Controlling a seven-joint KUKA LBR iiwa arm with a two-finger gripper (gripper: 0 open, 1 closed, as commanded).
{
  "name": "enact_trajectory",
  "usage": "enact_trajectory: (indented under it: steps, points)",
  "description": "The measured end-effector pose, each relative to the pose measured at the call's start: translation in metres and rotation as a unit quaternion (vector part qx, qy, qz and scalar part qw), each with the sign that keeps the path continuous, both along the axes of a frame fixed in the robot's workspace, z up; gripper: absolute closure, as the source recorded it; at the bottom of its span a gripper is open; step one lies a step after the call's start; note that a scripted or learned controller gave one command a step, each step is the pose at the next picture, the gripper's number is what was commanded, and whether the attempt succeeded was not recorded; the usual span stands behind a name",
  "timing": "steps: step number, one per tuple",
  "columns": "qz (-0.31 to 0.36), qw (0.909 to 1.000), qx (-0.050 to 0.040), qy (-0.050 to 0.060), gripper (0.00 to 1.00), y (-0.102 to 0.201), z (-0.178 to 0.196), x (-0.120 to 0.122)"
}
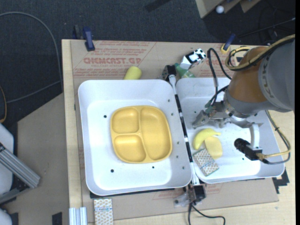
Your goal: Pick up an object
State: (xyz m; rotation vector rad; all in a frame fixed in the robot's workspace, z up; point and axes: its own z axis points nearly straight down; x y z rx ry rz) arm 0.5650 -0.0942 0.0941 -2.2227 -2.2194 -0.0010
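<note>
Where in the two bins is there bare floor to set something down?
Left bin: a bare white border all round the yellow tray, widest along its left and near sides. Right bin: crowded; the banana, a yellow piece and a packet cluster at its left, under the arm. Only a strip by its near edge is bare.

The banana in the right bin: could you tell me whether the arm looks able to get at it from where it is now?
Probably yes. The banana lies uncovered in the right bin, with the end effector just above it in the view. The yellow piece touching it and the patterned packet nearby could crowd a grasp.
</note>
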Motion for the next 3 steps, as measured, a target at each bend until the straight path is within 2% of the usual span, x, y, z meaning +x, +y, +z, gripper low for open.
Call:
enact_trajectory:
  steps: [1, 2, 3]
  points:
    - [0.0, 1.0, -0.0001, 0.001, 0.0, -0.009, -0.01, -0.049]
    - [0.001, 1.0, -0.0012, -0.001, 0.0, -0.071, 0.009, 0.037]
    - [0.001, 1.0, 0.0002, 0.0, 0.0, 0.045, 0.091, 0.002]
